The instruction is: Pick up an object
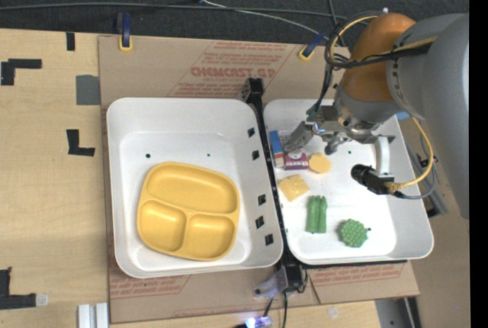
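Toys lie in the right bin (412, 242), right of centre: a small box (293, 160), a round yellow piece (321, 163), a yellow square (293, 187), a green pod (316, 213) and a green ball (352, 232). The gripper (314, 137) hangs above the box, its grip state unclear. A yellow tray (187, 210) fills the left bin (122, 128).

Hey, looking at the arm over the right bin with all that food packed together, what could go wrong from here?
1. The gripper hangs over a tight cluster: the small box, the round yellow piece and the yellow square lie close together, so a descent may nudge or catch a neighbour.
2. That cluster sits near the right bin's left wall, which could block a finger.
3. The cable loops low over the bin and might snag.
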Robot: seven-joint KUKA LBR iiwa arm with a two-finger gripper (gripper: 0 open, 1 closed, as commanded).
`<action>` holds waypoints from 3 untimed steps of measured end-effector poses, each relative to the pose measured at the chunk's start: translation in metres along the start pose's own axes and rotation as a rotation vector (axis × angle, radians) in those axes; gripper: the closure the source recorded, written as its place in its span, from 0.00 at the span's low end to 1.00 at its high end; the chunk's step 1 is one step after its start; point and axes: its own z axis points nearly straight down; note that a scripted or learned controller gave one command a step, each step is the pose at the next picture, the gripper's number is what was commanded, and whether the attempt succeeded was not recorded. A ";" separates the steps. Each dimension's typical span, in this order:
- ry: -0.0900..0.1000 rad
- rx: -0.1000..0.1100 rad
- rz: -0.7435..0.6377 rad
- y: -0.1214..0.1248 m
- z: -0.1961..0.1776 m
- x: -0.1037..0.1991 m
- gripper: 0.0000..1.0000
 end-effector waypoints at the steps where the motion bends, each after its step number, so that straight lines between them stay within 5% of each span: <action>1: -0.013 -0.014 0.006 0.001 0.047 -0.007 0.00; 2: -0.004 -0.008 0.000 0.001 0.038 -0.001 1.00; 3: 0.000 -0.009 0.001 0.002 -0.005 -0.003 1.00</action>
